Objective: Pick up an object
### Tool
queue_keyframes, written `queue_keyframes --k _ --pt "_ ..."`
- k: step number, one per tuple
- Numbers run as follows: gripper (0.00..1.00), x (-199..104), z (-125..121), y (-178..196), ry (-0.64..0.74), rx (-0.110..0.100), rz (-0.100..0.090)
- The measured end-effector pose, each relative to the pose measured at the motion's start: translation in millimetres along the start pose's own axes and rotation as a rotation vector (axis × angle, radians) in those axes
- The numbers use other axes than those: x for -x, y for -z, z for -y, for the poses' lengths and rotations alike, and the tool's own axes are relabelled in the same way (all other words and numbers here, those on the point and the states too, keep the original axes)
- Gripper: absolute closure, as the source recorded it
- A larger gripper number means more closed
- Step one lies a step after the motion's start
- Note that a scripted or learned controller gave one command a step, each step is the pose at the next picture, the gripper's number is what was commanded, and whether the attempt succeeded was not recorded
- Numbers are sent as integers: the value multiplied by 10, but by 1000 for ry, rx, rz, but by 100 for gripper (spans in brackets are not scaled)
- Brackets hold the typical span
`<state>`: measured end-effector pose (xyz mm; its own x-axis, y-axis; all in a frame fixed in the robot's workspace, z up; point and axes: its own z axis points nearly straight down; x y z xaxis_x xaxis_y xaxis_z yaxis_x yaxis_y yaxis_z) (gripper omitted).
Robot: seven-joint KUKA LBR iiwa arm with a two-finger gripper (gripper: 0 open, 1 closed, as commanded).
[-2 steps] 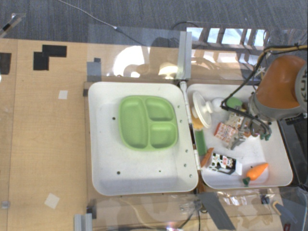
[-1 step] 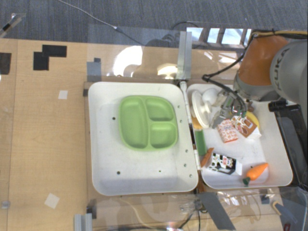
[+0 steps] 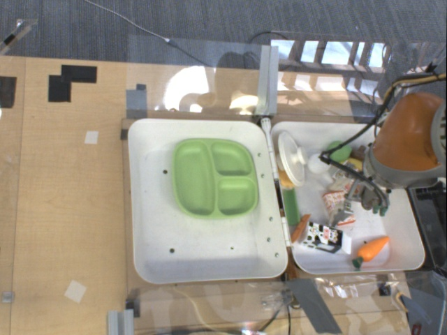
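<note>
— So where's your gripper (image 3: 358,199)?

— Down in the right shallow white plastic bin (image 3: 408,239), over the clutter in its middle. My grey arm with the orange band (image 3: 413,137) comes in from the right.

— Open or closed?

— I can't tell; the wrist hides too much from this slanted angle.

— What's under it?

— A crinkled red-and-white wrapper packet (image 3: 336,201), just beside the gripper's tip, possibly touching it. Below that lies a small black-and-white printed box (image 3: 323,236), and to its left a slim orange-brown stick-like piece (image 3: 301,227) leaning by the bin wall.

— Anything else there?

— An orange toy carrot with a green end (image 3: 371,249) near the front right corner, well apart from the gripper. A round white plastic lid-like dish (image 3: 291,158) tilts against the left wall, with a dark green tube (image 3: 289,204) beneath it. Something green and yellow (image 3: 346,154) sits behind the gripper.

— And the left bin?

— That white bin (image 3: 150,208) holds a light green three-compartment plate (image 3: 214,177), lying flat near its centre.
</note>
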<state>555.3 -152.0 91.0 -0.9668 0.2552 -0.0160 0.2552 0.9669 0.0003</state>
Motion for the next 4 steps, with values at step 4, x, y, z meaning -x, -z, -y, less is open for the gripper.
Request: queue_keyframes --k 4 --pt "0 156 208 -5 315 0 0"
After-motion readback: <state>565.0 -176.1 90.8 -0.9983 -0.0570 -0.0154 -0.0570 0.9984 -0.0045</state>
